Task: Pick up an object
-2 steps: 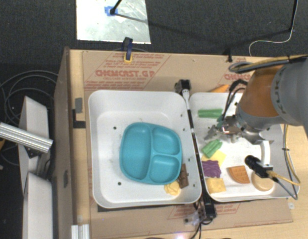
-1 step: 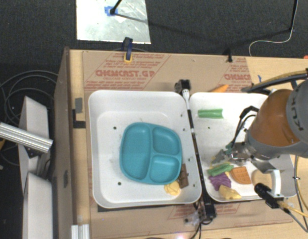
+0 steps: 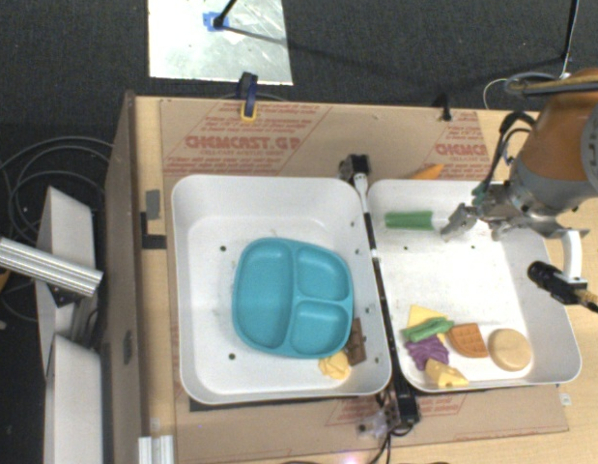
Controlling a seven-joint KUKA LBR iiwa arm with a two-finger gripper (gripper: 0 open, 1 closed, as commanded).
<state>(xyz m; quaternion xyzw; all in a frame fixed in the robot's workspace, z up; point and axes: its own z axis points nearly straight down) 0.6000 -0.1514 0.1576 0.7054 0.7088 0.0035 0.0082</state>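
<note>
My gripper (image 3: 462,220) hangs over the far part of the right bin (image 3: 559,303), on the grey arm with its orange band (image 3: 567,143) coming in from the right. Just left of it a green cylinder (image 3: 408,219) lies on the bin floor, close to the gripper's tip but not visibly held. At the near end of that bin sits a cluster of toy foods: a yellow wedge (image 3: 421,315), a green piece (image 3: 427,331), a purple piece (image 3: 426,350), an orange waffle (image 3: 467,340) and a tan round piece (image 3: 510,349).
The left bin (image 3: 197,259) holds a blue divided plate (image 3: 292,296), with a yellow piece (image 3: 333,364) and a brown piece (image 3: 356,344) at its near right corner. An orange item (image 3: 426,172) lies on the cardboard behind the right bin. A black part (image 3: 552,280) sticks in at the right rim.
</note>
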